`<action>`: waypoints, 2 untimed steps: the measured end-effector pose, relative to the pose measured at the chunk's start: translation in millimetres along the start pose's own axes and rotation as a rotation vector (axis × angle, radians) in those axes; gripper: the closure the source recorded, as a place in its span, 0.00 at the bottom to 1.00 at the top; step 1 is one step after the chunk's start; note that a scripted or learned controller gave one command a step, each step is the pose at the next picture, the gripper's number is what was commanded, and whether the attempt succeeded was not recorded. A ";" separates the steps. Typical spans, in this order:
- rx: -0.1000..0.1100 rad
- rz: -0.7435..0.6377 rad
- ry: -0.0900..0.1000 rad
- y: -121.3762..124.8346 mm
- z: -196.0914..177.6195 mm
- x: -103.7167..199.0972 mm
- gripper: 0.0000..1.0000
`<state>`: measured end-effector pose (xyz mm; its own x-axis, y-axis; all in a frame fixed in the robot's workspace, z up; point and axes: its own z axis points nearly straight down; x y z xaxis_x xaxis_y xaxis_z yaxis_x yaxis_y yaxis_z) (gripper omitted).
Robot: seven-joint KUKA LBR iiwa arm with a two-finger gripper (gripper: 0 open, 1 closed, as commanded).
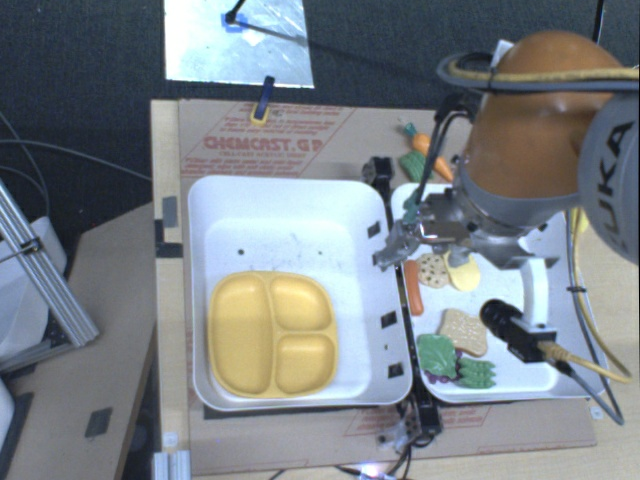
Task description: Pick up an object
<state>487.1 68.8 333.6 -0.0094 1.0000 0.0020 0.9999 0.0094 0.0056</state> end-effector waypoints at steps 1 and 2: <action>0.014 -0.007 0.000 -2.9 105.6 126.9 0.00; -0.013 -0.001 0.008 25.9 -57.0 168.8 0.00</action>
